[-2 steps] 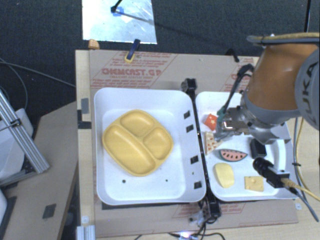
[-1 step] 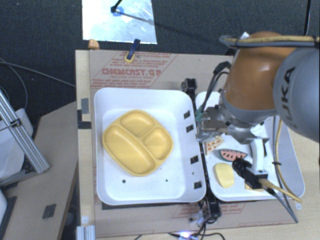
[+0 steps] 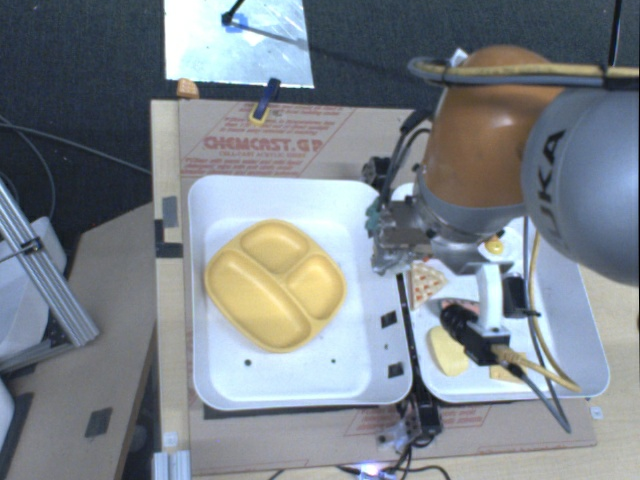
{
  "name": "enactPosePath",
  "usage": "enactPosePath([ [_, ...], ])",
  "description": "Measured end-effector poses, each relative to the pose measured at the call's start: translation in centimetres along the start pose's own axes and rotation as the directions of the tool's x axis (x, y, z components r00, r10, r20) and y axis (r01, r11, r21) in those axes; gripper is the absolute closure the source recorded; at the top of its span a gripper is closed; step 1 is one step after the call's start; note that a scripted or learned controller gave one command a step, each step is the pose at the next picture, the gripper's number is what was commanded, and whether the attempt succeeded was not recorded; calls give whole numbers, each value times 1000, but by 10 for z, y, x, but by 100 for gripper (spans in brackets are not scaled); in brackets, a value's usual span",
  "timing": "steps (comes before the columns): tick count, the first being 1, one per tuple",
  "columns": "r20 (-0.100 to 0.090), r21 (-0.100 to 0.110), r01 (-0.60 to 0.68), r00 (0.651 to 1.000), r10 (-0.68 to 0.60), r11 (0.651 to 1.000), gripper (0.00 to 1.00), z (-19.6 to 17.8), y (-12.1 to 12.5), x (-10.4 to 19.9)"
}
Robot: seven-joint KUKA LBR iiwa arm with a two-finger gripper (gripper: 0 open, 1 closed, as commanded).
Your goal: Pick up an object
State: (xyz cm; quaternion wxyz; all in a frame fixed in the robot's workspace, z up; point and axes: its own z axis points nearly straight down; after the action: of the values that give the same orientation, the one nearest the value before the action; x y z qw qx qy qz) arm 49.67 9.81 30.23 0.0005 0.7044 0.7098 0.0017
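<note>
Starting with the yellow divided plate, which serves as the reference for everything else: it lies flat near the middle of the left bin, with nothing touching it. Just right of the plate, over the seam where the two bins meet, hangs the gripper under the bulky grey and orange arm. From this slanted look down its tip is a dark tangle of metal, and whether it is spread or closed cannot be told; nothing shows clamped in it. Further right of the plate, in the right bin, a toy pizza slice lies close beside the gripper (touching or merely near, I cannot say). Right of the plate and a little lower in the view sits a pale yellow oval piece, apart from the slice.

As for progress, I judge the pick as not yet made: every object I can see rests on a bin floor, none lifted. The gripper's place suggests an approach on the pizza slice or the plate's right edge, though which one is the target is unclear. Left to do: close on one object and raise it clear of its bin.
</note>
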Motion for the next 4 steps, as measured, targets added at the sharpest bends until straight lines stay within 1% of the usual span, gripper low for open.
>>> enactPosePath([
  [1,4,10,-10,1000,10,1000,100,98,26,-31],
  [2,1,3,-7,1000,7,1000,0,92,26,-29],
  [3,1,1,-4,1000,4,1000,100,82,27,-29],
  [4,-1,-12,-5,1000,5,1000,100,-39,-6,-52],
])
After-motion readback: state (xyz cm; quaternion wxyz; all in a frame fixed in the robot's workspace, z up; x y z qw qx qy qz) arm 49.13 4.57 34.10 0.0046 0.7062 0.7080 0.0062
